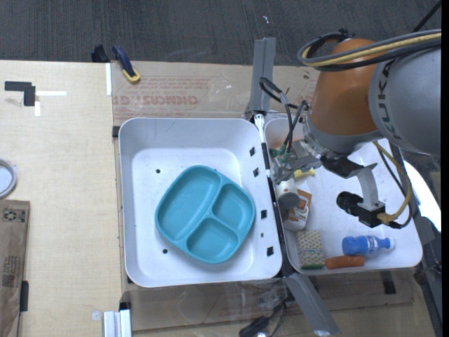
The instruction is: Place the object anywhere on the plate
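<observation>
Whether the fingers of the gripper [295,166] are parted or closed cannot be told, since cables and the wrist's bulk clutter them where they hang over the upper left corner of the right bin [400,258], close to the divider between the bins. Reaching in from the right of the frame, the grey arm [414,97] bends downward, its orange band [344,83] sitting above the wrist in the upper right. Left of centre, the blue plate [205,215] lies in the left bin [140,188], while a blue bottle [365,245], an orange carrot-like piece [344,262], a sponge [309,247] and a small carton [296,209] rest in the right bin, below the gripper.
</observation>
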Tool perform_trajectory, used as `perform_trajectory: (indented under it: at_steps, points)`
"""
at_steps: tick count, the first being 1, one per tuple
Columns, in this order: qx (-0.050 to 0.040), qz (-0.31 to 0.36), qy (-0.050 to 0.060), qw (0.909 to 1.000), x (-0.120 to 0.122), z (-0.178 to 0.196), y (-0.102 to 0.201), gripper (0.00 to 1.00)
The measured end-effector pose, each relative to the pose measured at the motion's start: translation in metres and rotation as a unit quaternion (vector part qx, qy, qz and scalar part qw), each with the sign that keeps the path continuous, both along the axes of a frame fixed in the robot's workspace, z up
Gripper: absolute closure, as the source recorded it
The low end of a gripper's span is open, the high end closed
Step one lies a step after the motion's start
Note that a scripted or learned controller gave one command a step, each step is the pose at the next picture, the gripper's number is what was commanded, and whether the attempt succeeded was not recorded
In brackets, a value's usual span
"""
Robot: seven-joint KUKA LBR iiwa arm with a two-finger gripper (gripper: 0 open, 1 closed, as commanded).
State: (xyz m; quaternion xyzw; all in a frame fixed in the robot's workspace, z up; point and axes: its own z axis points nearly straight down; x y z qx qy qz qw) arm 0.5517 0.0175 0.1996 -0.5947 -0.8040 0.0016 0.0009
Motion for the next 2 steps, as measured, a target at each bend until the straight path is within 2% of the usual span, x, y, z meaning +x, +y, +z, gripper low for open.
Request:
perform_trajectory:
  at_steps: [1,2]
  points:
    - [0.0002,-0.044,0.000,0.9990,-0.062,-0.009,0.047,1.00]
    - [-0.0001,0.048,0.001,0.9989,-0.075,-0.023,0.120,1.00]
